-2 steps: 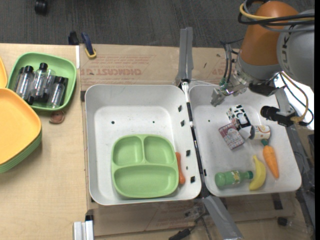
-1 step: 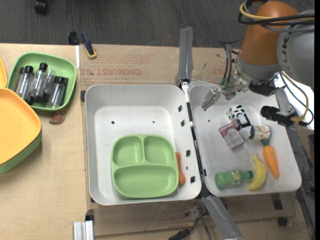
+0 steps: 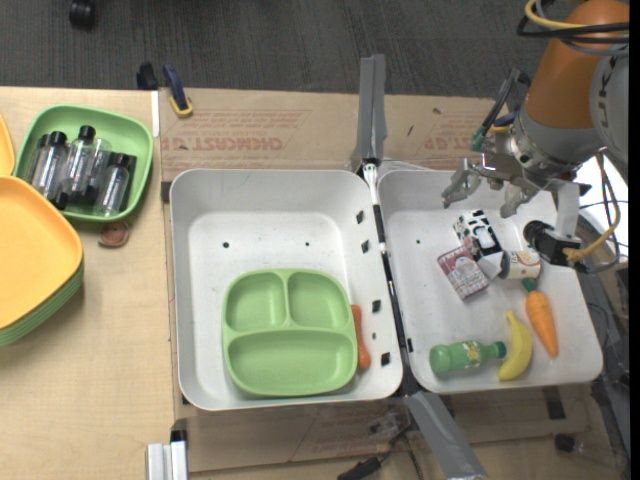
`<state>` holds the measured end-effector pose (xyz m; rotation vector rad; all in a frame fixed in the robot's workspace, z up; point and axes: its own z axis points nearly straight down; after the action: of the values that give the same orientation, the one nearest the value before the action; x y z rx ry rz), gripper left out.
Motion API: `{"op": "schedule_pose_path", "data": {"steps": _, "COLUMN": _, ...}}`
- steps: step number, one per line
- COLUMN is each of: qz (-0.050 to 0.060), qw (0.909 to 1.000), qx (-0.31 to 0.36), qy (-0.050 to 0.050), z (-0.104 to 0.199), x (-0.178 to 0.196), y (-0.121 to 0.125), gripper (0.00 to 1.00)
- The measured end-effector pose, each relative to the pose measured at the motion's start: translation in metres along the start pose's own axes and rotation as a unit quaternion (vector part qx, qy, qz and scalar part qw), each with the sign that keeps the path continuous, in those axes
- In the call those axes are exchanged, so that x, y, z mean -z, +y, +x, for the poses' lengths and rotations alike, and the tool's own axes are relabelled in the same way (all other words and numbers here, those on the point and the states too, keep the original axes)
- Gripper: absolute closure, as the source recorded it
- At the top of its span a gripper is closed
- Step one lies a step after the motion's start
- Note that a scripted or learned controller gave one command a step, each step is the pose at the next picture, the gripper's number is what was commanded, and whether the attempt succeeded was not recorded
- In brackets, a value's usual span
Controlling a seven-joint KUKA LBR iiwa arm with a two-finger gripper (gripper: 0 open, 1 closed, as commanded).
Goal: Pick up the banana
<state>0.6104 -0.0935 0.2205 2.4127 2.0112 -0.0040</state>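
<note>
The yellow banana (image 3: 517, 346) lies curved near the front right corner of the right bin (image 3: 420, 258), between a green bottle (image 3: 465, 356) and an orange carrot (image 3: 541, 320). My gripper (image 3: 488, 192) hangs over the back of that bin, well behind the banana. Its fingers (image 3: 459, 185) are spread open with nothing between them. A black-and-white box (image 3: 481, 235) sits just in front of the gripper.
A pink packet (image 3: 462, 271) and a small white-and-orange item (image 3: 527, 263) lie mid-bin. The left bin (image 3: 200, 268) holds a green divided plate (image 3: 290, 330) with an orange stick (image 3: 357, 334) beside it. A green tray of bottles (image 3: 85, 163) and yellow plates (image 3: 30, 258) sit far left.
</note>
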Motion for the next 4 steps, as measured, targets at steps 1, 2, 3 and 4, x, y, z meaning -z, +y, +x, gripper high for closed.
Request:
{"op": "schedule_pose_path", "data": {"steps": 1, "qz": 0.000, "qw": 1.0000, "qx": 0.000, "qy": 0.000, "z": 0.0003, "x": -0.0001, "y": 0.0000, "gripper": 0.00}}
{"op": "schedule_pose_path", "data": {"steps": 2, "qz": 0.000, "qw": 1.0000, "qx": 0.000, "qy": 0.000, "z": 0.0003, "x": -0.0001, "y": 0.0000, "gripper": 0.00}}
{"op": "schedule_pose_path", "data": {"steps": 3, "qz": 0.000, "qw": 1.0000, "qx": 0.000, "qy": 0.000, "z": 0.0003, "x": -0.0001, "y": 0.0000, "gripper": 0.00}}
{"op": "schedule_pose_path", "data": {"steps": 4, "qz": 0.000, "qw": 1.0000, "qx": 0.000, "qy": 0.000, "z": 0.0003, "x": -0.0001, "y": 0.0000, "gripper": 0.00}}
